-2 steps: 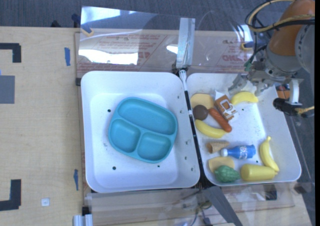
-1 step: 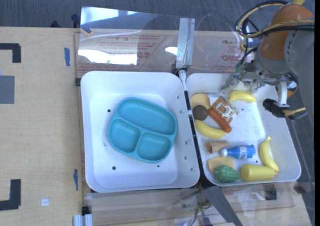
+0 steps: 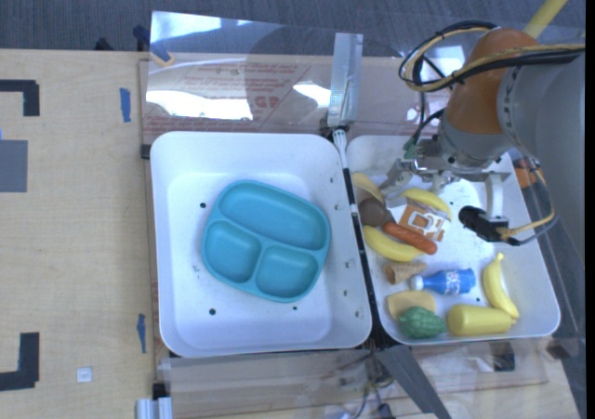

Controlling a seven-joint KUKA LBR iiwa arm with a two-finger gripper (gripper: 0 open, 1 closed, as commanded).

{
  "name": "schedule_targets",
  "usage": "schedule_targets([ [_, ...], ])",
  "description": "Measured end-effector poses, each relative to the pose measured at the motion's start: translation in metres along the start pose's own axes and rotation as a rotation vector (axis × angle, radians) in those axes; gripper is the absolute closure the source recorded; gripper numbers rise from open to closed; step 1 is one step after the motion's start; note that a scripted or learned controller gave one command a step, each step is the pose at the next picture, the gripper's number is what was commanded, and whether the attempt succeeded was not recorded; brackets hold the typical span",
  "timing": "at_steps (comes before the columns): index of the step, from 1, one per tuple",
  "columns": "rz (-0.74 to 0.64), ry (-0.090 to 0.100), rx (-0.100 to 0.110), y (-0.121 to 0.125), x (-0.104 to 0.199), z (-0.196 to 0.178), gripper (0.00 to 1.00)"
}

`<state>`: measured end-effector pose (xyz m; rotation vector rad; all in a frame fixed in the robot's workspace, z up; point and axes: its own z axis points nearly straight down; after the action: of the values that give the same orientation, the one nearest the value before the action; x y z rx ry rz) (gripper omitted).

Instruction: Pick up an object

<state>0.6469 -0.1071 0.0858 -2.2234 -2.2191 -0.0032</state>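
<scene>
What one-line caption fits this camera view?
Arm's gripper above the toy-food bin; blue divided plate in the left bin.

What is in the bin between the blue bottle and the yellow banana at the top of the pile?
In the camera view, an orange carrot and a small orange-and-white box lie between the blue bottle and the top banana.

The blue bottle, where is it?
The blue bottle lies in the right bin, near its front, between the green toy and a yellow banana.
</scene>
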Motion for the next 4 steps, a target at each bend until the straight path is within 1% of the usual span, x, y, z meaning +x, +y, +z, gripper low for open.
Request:
schedule_targets([
  [1,0.021,-0.001,-0.002,-0.047,0.003,-0.001,0.0],
  [2,0.101,-0.003,-0.003,-0.129,-0.022,-0.002,0.0],
  [3,0.031,-0.004,-0.011,-0.163,0.006,-0.002,0.0],
  [4,0.032,-0.005,-0.017,-0.161,0.006,-0.012,1.0],
])
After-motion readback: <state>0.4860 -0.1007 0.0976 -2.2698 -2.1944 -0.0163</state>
